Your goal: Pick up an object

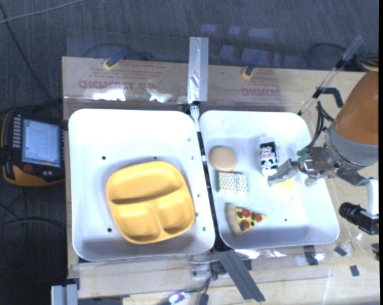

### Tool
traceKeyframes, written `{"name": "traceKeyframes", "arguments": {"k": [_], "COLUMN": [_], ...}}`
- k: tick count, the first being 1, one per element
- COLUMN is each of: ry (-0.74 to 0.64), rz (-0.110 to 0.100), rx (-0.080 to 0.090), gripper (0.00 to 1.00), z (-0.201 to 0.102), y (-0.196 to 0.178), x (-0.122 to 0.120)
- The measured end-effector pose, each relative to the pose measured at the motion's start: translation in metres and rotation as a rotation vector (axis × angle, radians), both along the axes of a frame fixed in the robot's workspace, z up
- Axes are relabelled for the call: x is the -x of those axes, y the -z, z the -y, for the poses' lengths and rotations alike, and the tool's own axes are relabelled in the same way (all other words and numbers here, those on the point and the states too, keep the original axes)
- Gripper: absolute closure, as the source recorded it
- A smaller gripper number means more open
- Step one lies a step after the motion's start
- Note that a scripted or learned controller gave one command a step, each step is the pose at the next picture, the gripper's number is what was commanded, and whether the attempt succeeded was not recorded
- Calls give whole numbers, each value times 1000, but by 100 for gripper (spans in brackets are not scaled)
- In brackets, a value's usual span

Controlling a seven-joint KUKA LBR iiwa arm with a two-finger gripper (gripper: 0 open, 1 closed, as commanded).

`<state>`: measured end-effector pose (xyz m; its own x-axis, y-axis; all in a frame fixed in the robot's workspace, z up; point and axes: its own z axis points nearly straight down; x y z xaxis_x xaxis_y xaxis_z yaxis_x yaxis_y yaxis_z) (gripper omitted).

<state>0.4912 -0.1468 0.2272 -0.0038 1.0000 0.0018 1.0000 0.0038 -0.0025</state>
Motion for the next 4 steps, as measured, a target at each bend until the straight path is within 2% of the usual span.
{"name": "traceKeyframes", "arguments": {"k": [1,2,3,4], "ry": [13,-30,64,140], "rz": [0,2,0,12], "rx": [-1,1,1,5], "gripper": [0,0,0,0], "z": [31,48,11,41], "y": [42,134,68,138], "x": [-89,-113,-97,-117]}}
